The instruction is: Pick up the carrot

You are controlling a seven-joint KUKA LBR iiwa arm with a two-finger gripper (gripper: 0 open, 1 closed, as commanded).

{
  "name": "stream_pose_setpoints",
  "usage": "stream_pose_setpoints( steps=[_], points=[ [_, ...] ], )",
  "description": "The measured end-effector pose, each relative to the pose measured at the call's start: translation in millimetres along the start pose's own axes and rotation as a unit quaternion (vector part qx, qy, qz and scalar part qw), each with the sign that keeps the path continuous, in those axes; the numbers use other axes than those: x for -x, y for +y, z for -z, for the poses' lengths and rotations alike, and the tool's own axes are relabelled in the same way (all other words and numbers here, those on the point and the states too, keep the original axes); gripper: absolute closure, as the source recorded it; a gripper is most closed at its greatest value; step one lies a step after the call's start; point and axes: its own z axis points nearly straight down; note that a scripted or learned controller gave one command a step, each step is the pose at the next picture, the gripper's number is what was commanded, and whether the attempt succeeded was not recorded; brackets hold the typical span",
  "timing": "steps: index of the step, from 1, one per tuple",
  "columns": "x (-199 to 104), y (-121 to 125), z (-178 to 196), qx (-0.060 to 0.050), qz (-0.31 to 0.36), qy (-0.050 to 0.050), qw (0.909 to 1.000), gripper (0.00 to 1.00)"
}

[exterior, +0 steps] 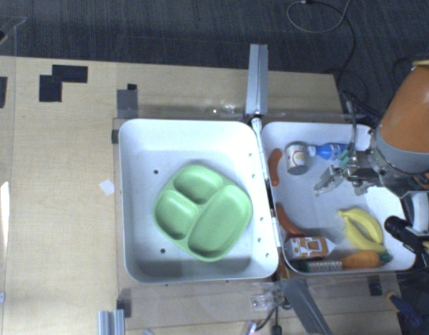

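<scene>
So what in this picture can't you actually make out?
- Hand, camera view: too small and blurred to tell its grip.
- Can: label too small to read.
- Blue object behind the can: partly covered by the hand.
- Small carton: print illegible.
- Carrot: its right end blends into the bin corner.

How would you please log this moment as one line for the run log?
gripper over right bin, above bare floor | carrot at near edge, untouched | banana beside it | green tray in left bin
</scene>
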Motion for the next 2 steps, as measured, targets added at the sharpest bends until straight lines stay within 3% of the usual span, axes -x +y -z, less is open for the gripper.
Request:
stream_pose_setpoints(
  steps=[1,2],
  points=[
    [28.3,11.0,-144.3,0.006,0.012,-0.001,0.9999,0.00],
    [73.0,-19.4,-144.8,0.005,-0.179,0.001,0.9838,0.00]
  ],
)
